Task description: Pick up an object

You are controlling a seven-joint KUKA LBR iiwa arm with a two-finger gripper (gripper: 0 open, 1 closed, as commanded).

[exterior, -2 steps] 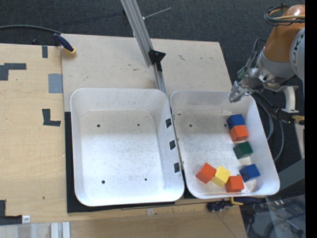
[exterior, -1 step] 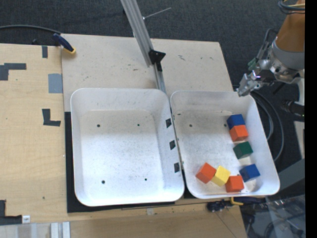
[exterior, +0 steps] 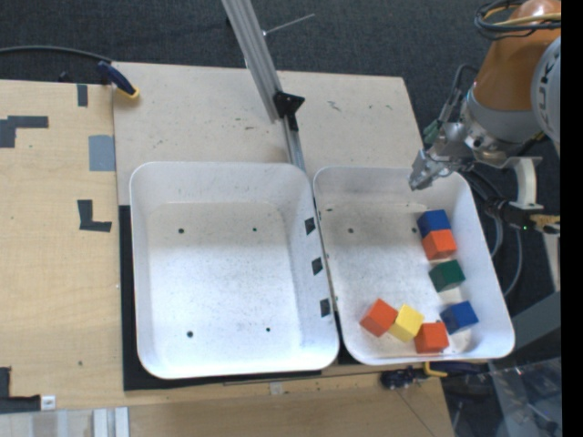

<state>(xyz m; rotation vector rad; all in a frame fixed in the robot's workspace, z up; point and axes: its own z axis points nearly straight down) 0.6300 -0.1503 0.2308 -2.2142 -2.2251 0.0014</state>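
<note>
In the right bin, small cubic blocks.

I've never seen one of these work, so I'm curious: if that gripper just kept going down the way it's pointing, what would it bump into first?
Probably bare bin floor. The gripper hangs over the right bin's far corner, and the blue block lies nearer the camera, seemingly off its line, though depth is hard to judge.

— Where am I stationed?

— A robotics lab, by my read. My bench is bare plywood, scuffed, with grey tape patches at the left.

— What else marks it?

— Dark carpet on the far side. An aluminium rail slants up from the bench. A loose cable with a yellow and blue plug lies far left. My two white bins sit on a black mat.
</note>
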